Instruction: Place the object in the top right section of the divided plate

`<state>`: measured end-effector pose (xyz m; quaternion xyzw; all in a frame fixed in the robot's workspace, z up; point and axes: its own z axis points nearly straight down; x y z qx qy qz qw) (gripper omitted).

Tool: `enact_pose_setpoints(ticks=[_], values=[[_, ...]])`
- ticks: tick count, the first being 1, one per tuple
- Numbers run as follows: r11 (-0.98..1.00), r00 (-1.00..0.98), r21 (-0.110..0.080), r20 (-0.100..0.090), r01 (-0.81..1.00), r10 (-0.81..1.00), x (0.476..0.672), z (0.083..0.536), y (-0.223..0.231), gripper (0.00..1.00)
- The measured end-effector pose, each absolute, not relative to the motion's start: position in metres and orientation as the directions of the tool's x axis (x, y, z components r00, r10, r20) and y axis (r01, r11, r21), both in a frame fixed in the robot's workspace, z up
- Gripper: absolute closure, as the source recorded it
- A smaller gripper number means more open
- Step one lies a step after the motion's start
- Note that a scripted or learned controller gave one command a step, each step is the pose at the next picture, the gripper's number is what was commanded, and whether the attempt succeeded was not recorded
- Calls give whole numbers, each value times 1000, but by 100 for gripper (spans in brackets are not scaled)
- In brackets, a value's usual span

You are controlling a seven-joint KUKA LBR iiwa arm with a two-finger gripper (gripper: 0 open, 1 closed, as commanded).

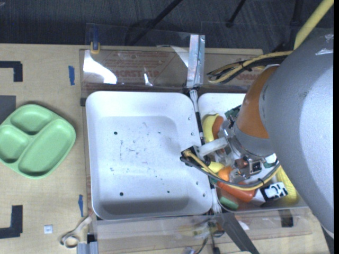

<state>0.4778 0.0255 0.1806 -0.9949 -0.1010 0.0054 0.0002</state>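
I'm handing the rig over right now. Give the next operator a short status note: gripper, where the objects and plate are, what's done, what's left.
Gripper: low over the right bin, among the toy food; whether the jaws are shut, or on anything, cannot be told.
Divided plate: green, on the bench left of the left bin, nothing in its sections.
Done: no placement yet.
Left: secure an object, carry it across the left bin, set it in the plate's top right section.

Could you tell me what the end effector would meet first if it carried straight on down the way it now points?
Probably the toy food piled in the right bin: the end effector hangs over an orange piece beside a yellow banana. Depth is unclear from above.
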Motion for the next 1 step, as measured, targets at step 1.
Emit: enact_pose_setpoints(ticks=[1], values=[[-978, 979, 28, 13, 205, 205, 484, 164, 68, 100]])
